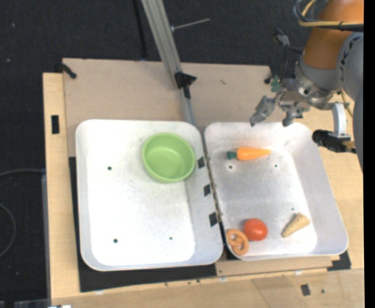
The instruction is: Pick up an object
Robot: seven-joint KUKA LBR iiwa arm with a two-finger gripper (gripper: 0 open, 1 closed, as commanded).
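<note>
- Nearest my vantage, at the front edge of the right-hand shallow white bin: one small orange pretzel-shaped toy, touching one round red tomato-like toy on its right.
- Same bin, front right: one tan wedge-shaped toy, like a cone or a bread slice, lying apart from the tomato.
- Same bin, far end: one orange plastic carrot with a green stub, lying on its side along the bin's back wall (the closest candidate to the arm, by my reading).
- Left-hand shallow white bin: one light green plastic bowl, upright, near the far right corner.
- Behind the bins: one slanted grey metal post, rising out of frame.
- Two-finger gripper on the grey arm with the orange band: hovering above the far rim of the right bin, just beyond the carrot; fingers spread apart, nothing between them.
- Step in hand, as I judge it: approach, nothing grasped yet. To do it well, I would bring the fingers forward over the carrot's middle, turn them to straddle its narrow width, not its length, and descend fully before closing. The carrot is round and may roll, so a centred, low pinch matters.
</note>
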